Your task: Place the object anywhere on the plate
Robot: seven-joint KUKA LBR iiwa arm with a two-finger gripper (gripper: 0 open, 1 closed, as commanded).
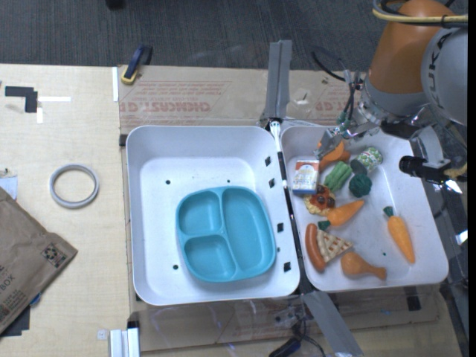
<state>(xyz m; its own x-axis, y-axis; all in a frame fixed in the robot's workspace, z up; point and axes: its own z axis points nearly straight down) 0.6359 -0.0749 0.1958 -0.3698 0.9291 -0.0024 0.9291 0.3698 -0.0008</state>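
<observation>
A blue three-compartment plate [224, 233] lies in the left white bin [149, 199]. The right bin [428, 270] holds several toy foods. Among them are an orange carrot piece [335, 153], a green pepper [338, 175], a small can [369, 157] and a white carton [305, 175]. My gripper [343, 131] hangs low over the back left corner of the right bin, just above the orange carrot piece. The arm's wrist hides how it meets the toys.
Further toys in the right bin: a carrot [400, 236], a hot dog [313, 245], a pizza slice [333, 242], a drumstick [361, 266]. A tape ring [74, 184] and a brown box [26, 262] lie left of the bins.
</observation>
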